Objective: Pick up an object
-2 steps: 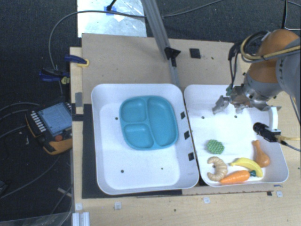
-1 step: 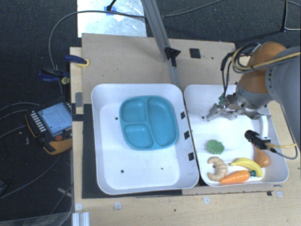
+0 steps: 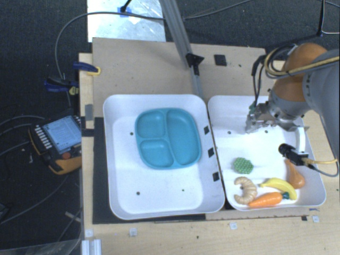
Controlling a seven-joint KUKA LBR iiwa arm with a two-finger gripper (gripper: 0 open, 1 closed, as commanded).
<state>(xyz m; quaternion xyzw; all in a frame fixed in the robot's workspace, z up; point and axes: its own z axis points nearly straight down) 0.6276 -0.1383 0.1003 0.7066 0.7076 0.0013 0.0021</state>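
My gripper (image 3: 256, 123) hangs over the far half of the right bin (image 3: 228, 110), near its middle. Nothing shows in its grasp. Toward the bin's near side lie a green knobbly ball (image 3: 243, 166), a tan curled pastry (image 3: 244, 189), an orange carrot (image 3: 265, 200), a yellow banana (image 3: 279, 185) and a brown-orange piece (image 3: 295, 176) by the right wall. The gripper stands well behind all of them, closest to the green ball.
The left bin (image 3: 122, 190) holds a blue divided plate (image 3: 168, 137). A grey pole (image 3: 178, 25) slants across the bench's back. Clamps and a handheld device (image 3: 59, 137) lie left of the bench.
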